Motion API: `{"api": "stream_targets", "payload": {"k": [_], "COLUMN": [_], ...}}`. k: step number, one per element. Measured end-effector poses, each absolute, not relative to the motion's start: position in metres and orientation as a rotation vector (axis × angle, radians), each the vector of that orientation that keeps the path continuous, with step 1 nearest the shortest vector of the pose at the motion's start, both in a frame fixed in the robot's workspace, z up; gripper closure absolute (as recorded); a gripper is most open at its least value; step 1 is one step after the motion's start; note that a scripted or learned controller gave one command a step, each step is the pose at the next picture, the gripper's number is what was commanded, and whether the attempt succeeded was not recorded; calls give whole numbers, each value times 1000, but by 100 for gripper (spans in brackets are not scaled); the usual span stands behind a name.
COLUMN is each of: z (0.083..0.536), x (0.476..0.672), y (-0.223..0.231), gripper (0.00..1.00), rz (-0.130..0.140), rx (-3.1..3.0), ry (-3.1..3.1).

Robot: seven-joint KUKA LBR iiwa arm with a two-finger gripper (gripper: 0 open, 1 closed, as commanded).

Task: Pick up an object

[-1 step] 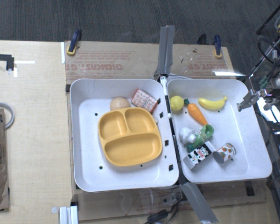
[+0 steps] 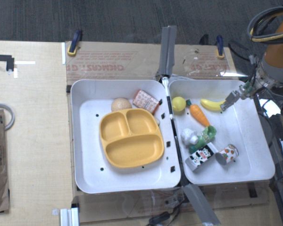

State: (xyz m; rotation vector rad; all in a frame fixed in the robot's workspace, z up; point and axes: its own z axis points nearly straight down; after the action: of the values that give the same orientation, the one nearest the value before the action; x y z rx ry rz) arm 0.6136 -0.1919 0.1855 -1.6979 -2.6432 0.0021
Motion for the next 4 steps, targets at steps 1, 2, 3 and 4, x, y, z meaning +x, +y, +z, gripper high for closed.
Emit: {"api": "stream_targets", "payload": {"k": [1,2,3,4], "z": [264,334,198,91], "x": [660,634,594,606], "y": [-183,-156,-111,-98], "gripper": [0,0,0,0], "rz": [1,2,1,0], "rx": [-1471,-1286,-1083,-890], "ry": [-2779,-2869,-2949,-3015]}}
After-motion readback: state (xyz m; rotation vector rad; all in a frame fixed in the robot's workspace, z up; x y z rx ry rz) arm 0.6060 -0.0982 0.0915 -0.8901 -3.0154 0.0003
